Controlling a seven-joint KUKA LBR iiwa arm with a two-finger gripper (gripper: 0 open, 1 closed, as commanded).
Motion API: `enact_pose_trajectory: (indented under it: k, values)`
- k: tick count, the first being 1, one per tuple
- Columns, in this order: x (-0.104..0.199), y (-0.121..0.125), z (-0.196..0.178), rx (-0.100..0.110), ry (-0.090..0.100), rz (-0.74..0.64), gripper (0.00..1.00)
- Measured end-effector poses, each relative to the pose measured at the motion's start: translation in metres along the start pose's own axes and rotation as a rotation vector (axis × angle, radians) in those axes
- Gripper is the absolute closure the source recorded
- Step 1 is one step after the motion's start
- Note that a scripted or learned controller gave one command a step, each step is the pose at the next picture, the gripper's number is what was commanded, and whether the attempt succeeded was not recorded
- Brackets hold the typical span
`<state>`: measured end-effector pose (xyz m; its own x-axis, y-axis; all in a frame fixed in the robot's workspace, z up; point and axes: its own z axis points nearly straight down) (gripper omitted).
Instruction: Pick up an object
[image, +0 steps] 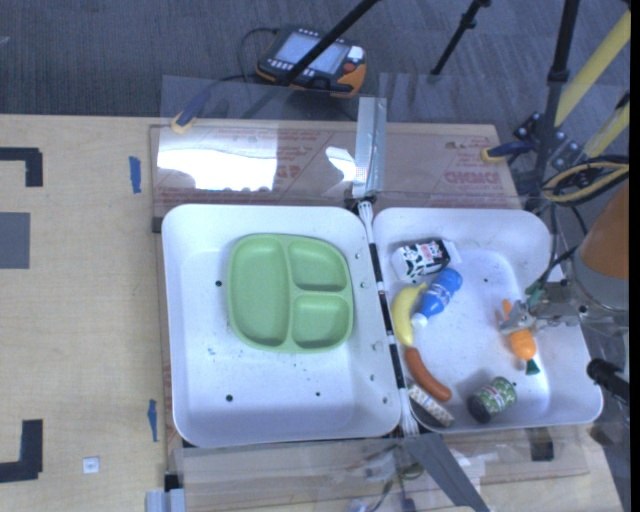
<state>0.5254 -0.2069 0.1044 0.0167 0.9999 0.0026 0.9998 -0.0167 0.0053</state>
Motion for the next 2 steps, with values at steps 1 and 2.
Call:
enact_pose_trajectory:
  k: [1,2]
  values:
    - [0.046,-0.017,-0.091,0.005,-0.003,0.221,1.0]
    - [0.085,0.006,-0.057,0.008,-0.001,0.064,1.0]
